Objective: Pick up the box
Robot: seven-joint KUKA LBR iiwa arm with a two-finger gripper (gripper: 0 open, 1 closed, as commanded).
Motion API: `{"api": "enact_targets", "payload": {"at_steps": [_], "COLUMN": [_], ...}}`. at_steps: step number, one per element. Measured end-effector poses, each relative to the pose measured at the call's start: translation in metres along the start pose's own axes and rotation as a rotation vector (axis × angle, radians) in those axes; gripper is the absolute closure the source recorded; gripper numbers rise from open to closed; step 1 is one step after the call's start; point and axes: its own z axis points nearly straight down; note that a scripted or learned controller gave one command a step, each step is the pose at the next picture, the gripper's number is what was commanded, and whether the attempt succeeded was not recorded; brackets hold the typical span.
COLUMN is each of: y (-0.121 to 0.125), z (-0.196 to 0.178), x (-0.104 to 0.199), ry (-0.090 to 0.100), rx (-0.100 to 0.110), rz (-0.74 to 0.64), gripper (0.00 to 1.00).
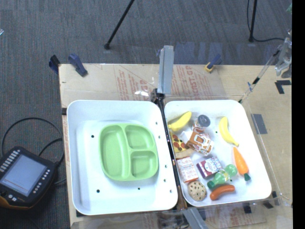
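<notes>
The box (209,166), small and dark red, lies flat in the right bin (257,175), low of centre, just beside a pale packet (187,169) on its left and a green toy vegetable (222,176) on its right (a cookie (197,190) and a sausage (222,192) lie below them). The gripper (285,56) hangs at the frame's right edge, well apart from the box, beyond the bin; whether it is spread or closed cannot be told. The left bin (86,185) holds a green divided plate (128,151)
</notes>
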Motion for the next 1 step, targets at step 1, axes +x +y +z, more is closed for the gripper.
{"api": "enact_targets", "payload": {"at_steps": [1], "y": [-0.0002], "z": [-0.0065], "x": [0.003], "ry": [-0.004], "rx": [0.005], "rz": [-0.009], "gripper": [1.0]}}
